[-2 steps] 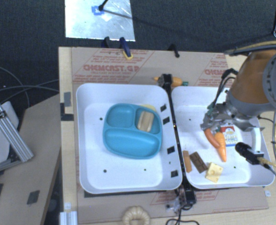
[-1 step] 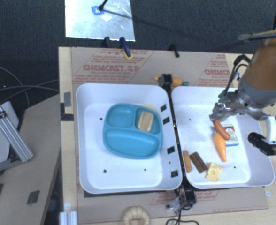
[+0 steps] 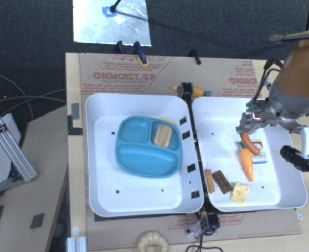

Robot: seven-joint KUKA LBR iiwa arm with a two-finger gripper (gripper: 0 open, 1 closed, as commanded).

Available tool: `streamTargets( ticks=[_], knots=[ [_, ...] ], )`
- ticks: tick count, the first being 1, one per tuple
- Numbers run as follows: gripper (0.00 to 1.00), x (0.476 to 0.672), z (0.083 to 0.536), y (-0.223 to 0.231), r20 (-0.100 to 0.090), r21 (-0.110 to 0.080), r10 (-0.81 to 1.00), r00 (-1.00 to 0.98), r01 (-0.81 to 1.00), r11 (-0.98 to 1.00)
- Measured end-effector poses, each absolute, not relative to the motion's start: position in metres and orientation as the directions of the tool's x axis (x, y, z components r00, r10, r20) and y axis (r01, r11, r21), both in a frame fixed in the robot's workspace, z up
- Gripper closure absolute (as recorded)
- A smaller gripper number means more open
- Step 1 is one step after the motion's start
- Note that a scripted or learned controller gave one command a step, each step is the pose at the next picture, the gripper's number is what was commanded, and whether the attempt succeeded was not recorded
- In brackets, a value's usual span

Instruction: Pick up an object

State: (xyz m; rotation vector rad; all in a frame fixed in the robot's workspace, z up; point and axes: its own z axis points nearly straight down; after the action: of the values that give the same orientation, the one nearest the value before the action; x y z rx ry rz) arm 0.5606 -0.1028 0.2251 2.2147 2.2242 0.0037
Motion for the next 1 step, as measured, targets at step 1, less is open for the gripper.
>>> streamTargets(
  ticks=[1],
  knots=[
    [1.00, 0.5220, 0.2155, -0.0600, 0.002, -0.002, 1.000, -0.008, 1.000, 0.008]
  ],
)
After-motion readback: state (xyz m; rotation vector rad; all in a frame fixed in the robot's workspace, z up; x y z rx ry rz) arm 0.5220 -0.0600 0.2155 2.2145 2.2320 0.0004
